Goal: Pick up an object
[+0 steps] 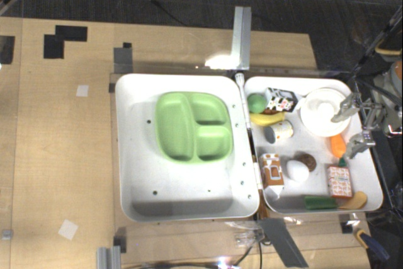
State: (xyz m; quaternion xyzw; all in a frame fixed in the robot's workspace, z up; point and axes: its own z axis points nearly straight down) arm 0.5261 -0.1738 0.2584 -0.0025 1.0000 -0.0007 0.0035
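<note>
Room is scarce in the right bin [378,195], as you can see: its floor is crowded almost wall to wall, while the left bin [135,135] carries a single green divided tray [192,126] with bare white floor around it. The gripper [352,128] hangs over the right bin's right edge, its two metal fingers [343,111] spread apart with nothing between them. One finger lies over the rim of the white bowl [322,111]; the other sits just beside the orange carrot-like piece [339,146].

Look along the dividing wall and you find a green ball [256,102], a banana [266,118] and a small black-and-white pack [280,99] bunched close together, with a white mug [281,130] just below them. Lower down, a brown carton [272,170] rests near the divider, a white egg-shaped thing [296,169] touches a dark brown round thing [306,161], and a red-and-white box [339,181] stands near the right wall. A green vegetable [320,201] and a tan piece [356,200] lie along the near wall.
</note>
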